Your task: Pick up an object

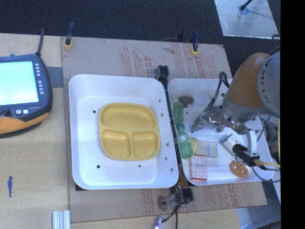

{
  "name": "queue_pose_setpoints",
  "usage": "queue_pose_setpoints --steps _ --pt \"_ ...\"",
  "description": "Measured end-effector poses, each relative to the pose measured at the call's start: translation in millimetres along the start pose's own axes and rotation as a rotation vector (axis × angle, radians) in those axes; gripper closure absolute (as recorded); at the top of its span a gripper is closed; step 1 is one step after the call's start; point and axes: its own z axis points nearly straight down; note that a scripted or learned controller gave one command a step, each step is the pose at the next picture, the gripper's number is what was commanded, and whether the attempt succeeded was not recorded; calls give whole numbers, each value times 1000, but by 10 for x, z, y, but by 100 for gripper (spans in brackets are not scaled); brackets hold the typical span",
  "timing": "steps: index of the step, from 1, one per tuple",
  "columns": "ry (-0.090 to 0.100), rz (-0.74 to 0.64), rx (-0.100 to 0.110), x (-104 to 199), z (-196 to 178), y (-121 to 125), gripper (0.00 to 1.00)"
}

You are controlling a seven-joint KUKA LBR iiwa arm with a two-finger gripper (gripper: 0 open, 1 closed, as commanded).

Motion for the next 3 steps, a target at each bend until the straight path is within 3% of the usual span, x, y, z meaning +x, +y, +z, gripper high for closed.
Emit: queue_pose_setpoints --steps 1,2,3 --pt "1 2 -4 575 -1018 584 0" --pt "0 5 -2 146 -503 938 0" --pt "0 2 -1 476 -1007 -66 0"
